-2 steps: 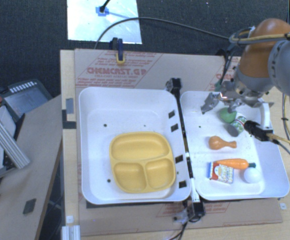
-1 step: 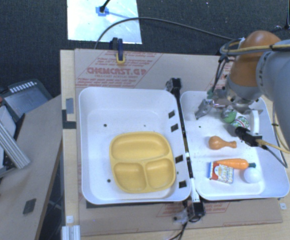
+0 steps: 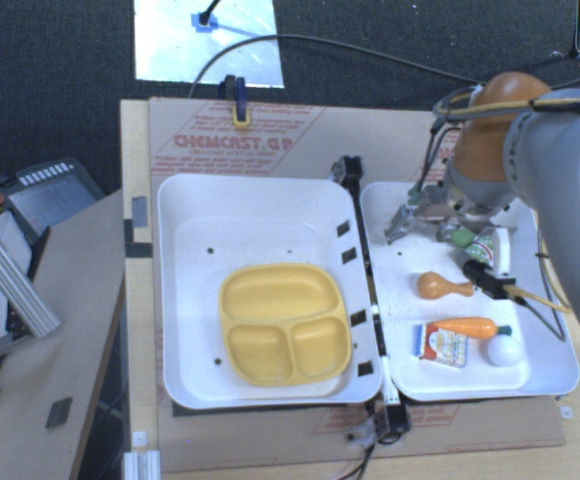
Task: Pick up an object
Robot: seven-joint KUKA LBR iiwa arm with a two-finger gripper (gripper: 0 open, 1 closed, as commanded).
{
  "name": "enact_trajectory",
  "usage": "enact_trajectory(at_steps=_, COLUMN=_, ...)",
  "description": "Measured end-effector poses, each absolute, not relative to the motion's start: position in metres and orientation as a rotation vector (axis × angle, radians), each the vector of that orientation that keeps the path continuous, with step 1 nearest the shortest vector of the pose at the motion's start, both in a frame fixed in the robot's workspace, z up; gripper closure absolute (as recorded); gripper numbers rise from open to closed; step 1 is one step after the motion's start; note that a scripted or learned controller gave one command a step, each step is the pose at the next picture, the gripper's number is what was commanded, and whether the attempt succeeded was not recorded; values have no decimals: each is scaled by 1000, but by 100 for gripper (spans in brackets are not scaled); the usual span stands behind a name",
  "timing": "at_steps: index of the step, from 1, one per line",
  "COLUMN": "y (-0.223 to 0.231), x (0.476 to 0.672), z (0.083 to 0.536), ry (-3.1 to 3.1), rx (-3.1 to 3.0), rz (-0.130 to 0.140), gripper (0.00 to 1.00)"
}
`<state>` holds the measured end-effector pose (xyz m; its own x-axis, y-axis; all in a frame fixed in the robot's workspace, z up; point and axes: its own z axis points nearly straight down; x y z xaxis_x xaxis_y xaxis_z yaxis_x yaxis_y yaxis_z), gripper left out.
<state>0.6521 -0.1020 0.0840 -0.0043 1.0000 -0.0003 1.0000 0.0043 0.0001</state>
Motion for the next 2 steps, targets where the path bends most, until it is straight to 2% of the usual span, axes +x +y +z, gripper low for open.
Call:
enact_trajectory(at_steps=1, y=-102, x=654, z=97, ry=2224, rx=2212, rz=5, gripper=100)
enact_trajectory(at_steps=2, y=-100, x=665, z=148, ry=2224, rx=2211, rz=8, gripper=100)
